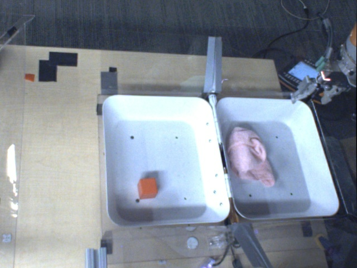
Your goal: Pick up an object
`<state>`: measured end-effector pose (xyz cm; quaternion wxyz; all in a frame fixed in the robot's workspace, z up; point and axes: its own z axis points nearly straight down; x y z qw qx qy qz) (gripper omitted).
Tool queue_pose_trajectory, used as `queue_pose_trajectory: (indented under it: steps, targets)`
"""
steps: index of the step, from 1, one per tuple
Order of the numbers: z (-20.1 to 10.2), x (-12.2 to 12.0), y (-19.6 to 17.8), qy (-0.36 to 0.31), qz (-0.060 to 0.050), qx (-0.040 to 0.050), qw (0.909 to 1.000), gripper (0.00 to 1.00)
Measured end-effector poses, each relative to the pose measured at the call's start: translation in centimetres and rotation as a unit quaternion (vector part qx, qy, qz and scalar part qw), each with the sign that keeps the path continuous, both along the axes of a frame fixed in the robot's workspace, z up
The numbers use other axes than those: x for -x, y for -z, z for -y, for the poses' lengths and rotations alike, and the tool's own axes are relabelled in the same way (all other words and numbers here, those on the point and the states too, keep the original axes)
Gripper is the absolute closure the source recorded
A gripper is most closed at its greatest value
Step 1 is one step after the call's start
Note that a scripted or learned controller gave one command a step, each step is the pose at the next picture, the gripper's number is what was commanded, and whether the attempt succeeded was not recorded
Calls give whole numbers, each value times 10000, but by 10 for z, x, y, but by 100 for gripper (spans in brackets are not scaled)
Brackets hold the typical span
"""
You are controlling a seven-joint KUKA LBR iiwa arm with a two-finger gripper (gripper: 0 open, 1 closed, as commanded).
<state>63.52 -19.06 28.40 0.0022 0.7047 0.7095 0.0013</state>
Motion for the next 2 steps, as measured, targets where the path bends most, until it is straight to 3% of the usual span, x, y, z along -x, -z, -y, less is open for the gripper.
queue_pose_trajectory:
  steps: [1,2]
  targets:
    - [-52,3,173,-434,-6,-3,9991,0]
    - [-88,58,192,-1160,76,20,9932,0]
